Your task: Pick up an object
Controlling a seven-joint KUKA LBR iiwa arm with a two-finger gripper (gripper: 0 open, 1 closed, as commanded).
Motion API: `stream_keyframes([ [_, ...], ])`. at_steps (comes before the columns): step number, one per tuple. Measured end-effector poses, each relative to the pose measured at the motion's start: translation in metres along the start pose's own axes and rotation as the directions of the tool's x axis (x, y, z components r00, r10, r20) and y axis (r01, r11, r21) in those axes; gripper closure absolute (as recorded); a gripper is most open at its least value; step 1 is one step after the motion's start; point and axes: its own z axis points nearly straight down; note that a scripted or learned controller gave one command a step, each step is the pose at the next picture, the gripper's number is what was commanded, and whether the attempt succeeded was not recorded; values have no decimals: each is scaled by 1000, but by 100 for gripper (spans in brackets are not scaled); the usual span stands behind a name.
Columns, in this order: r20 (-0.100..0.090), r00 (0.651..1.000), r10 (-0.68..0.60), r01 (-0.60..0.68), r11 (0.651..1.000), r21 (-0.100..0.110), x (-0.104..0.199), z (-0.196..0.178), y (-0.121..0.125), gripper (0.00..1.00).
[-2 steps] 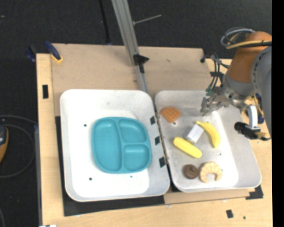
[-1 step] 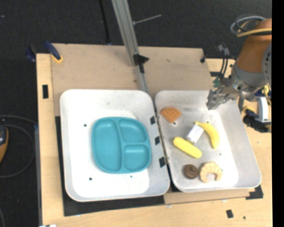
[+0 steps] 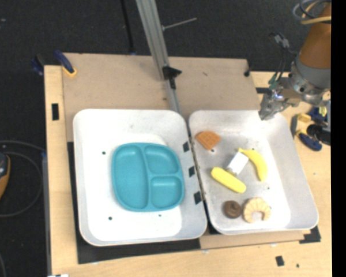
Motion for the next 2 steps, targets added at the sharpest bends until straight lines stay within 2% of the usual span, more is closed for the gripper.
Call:
stream_keyframes([
  [1, -1, 1000, -1, 1, 1000, 3, -2, -32, 1, 100],
  [2, -2, 1000, -1, 1, 1000, 8, 45, -30, -11, 100],
])
